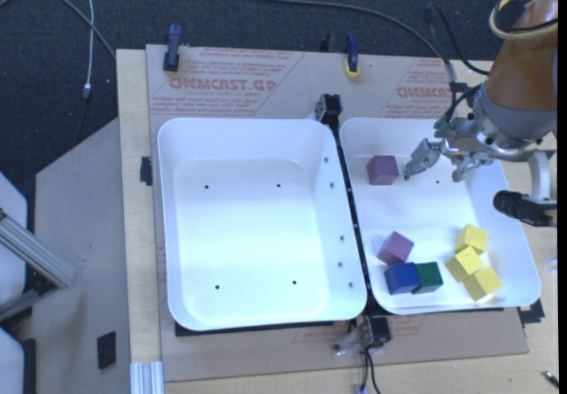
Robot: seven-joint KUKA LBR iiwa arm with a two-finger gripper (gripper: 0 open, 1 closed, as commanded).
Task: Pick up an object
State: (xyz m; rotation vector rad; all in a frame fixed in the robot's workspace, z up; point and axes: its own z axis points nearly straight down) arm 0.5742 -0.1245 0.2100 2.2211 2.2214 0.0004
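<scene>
Nearest the lens, down at the bottom edge: a small clamp [359, 341] with a wire trailing off, right where the two bins meet. Just above that, a cluster in the right bin [523, 273] along its near wall: purple block [395, 247], tilted, with a blue block [403, 278] touching it below and a green block [429, 275] pressed up against the blue one. Off to the right, three yellow blocks [471, 261] bunched together, touching, looking a bit stacked or jumbled. Can't tell exactly how.

Further back in the same bin, a second purple cube [383, 169] sitting alone near the far-left corner, flat on the floor. Gripper [440, 165] hanging just to its right, close but apart, nothing between the fingers. Looks spread fairly wide, one finger [420, 161] angled toward the cube, the other [462, 170] back toward the arm [523, 65]. Arm coming in from the right, orange band up top.

Left bin [257, 140]: plain white with a few dark dots on the floor. Both bins sitting on a brown board [230, 78] with red print, held at the far edge by a blue clip [172, 45] and a yellow-tipped clip [353, 60]. Thin cable [89, 11] looping over dark carpet at top left.
</scene>
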